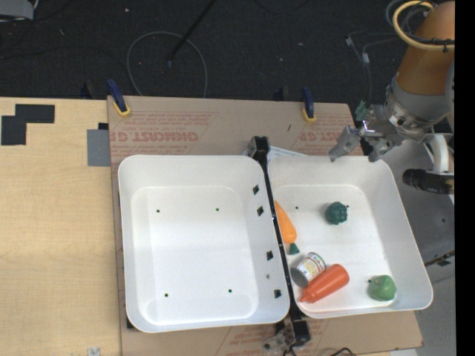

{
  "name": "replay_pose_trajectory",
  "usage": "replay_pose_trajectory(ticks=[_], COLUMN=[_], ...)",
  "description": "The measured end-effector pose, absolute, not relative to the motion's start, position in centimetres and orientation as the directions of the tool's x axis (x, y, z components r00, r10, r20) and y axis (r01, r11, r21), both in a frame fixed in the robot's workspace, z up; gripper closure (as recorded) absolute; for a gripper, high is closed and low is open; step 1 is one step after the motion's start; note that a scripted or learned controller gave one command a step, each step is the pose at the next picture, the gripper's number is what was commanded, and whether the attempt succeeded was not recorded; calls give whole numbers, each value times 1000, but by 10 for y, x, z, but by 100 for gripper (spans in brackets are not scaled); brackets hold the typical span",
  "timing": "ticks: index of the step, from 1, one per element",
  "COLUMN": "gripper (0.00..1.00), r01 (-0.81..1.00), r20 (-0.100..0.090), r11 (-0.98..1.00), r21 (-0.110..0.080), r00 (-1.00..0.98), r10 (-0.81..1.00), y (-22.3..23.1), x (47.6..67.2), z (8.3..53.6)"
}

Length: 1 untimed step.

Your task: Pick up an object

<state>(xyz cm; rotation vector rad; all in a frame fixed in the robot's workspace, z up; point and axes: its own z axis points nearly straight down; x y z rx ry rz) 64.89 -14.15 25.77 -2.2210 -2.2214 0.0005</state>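
You can read red print, upside down, on the cardboard sheet: looks like "CHEMCRZT CO"; letters uncertain.

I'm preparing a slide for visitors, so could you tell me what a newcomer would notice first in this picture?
Probably the bright toys gathered in the right bin: an orange-red carrot lying against a small can near the front, a green apple at the front right corner, and a dark green piece farther back. The gripper hangs above that bin's far edge.

The grey arm reaches in from the right, its pincer open, fingers spread apart, holding nothing.
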Motion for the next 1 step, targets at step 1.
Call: replay_pose_trajectory(ticks=[1], gripper=[0], r01=[1000], r20=[2], r11=[-3], r21=[-11], r00=[4], r10=[1000], y=[-172], x=[594], z=[143])
